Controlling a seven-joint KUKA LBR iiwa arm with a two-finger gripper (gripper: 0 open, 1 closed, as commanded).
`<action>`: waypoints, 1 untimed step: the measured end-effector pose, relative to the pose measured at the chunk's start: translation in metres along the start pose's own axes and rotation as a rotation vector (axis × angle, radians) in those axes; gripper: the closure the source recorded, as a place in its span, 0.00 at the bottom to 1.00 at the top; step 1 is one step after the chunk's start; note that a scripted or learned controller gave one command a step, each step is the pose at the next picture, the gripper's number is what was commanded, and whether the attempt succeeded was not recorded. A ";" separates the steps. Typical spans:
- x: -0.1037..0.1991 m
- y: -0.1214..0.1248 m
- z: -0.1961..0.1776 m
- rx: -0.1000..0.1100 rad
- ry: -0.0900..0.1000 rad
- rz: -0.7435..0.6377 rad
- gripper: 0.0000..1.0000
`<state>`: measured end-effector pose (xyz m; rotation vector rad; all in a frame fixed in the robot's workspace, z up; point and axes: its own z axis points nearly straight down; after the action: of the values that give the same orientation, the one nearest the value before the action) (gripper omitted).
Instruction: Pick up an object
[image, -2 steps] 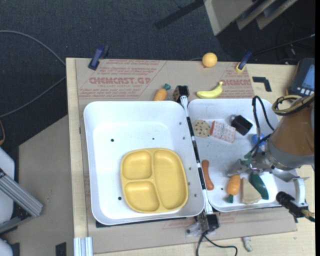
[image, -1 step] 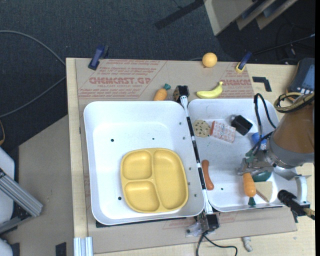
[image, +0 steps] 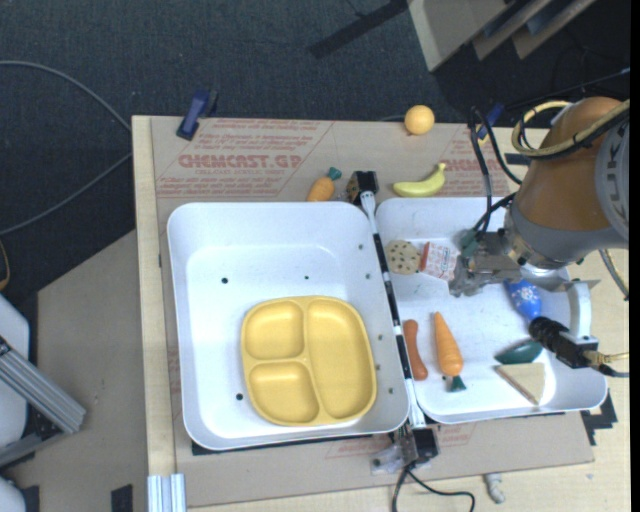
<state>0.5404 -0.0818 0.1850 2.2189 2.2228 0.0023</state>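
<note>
My gripper (image: 468, 272) hangs low over the upper middle of the right bin (image: 480, 400), at the end of the grey and orange arm reaching in from the right. Just to its left lie a red-and-white packet (image: 437, 259) and a round speckled cookie (image: 402, 257). A blue object (image: 523, 297) lies just right of the gripper, partly under the wrist. Lower in the bin are an orange carrot (image: 447, 345), a red sausage (image: 413, 350), and a pale wedge (image: 528, 378) with a green piece (image: 519, 352) on top.
The left bin (image: 200, 260) holds a yellow divided plate (image: 308, 358). Behind the bins on the board lie a banana (image: 420, 183), a small carrot toy (image: 322, 188), an orange ball (image: 420, 120) and a blue clip (image: 195, 115). A black cable fitting (image: 560, 340) sticks out near the wedge.
</note>
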 end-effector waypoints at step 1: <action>-0.001 -0.001 0.000 0.001 -0.001 0.001 0.00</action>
<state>0.5398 -0.0826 0.1845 2.2209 2.2216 0.0001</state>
